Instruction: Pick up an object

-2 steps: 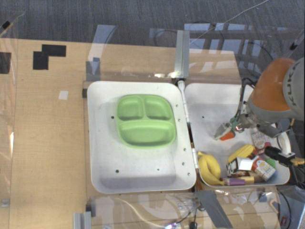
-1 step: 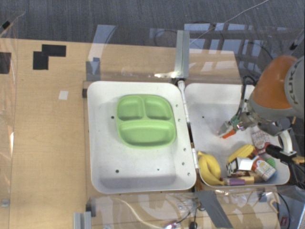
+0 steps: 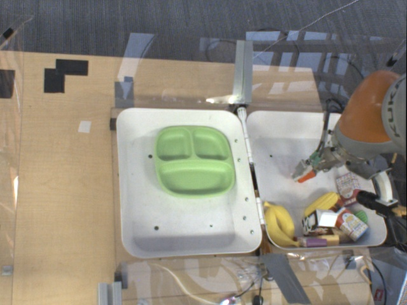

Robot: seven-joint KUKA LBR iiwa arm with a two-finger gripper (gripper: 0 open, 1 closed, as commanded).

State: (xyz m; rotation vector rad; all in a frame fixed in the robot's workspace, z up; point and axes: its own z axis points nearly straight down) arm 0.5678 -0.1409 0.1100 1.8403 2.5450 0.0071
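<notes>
- Yellow banana (image 3: 280,222) sits at near edge of right white bin (image 3: 280,138), beside a clutter of small packaged items (image 3: 337,221) in near-right corner.
- Grey two-finger gripper (image 3: 310,168) hangs over right bin's middle; jaws narrow, small orange piece (image 3: 306,177) at tips, hold unclear.
- Green three-compartment plastic plate (image 3: 193,160) lies centred in left white bin (image 3: 137,189).
</notes>
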